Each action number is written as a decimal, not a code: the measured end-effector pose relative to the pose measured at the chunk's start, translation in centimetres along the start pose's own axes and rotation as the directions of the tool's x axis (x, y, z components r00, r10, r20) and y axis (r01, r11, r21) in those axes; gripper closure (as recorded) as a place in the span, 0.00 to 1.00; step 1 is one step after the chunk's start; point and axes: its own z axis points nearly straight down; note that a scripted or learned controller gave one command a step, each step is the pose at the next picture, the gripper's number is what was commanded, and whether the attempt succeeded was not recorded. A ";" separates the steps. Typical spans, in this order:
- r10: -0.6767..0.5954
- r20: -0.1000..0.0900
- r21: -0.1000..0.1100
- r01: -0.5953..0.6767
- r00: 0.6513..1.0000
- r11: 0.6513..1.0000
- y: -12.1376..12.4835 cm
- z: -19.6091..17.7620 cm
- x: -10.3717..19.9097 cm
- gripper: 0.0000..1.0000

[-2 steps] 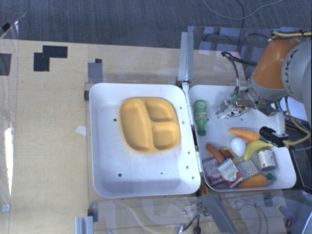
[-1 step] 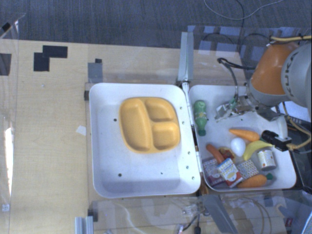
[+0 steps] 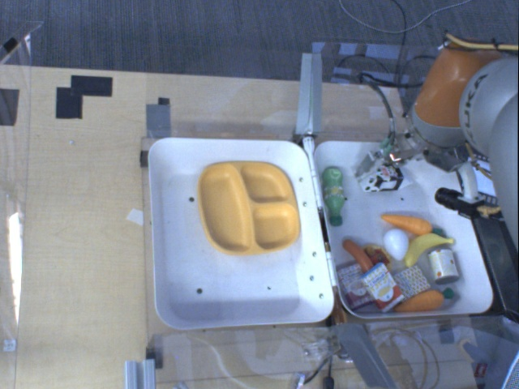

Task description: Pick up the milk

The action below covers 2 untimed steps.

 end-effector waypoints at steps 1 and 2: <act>-0.007 0.004 -0.015 0.007 1.000 1.000 0.6 -1.6 0.2 1.00; -0.008 -0.004 -0.006 0.008 1.000 1.000 0.5 -1.4 0.5 0.00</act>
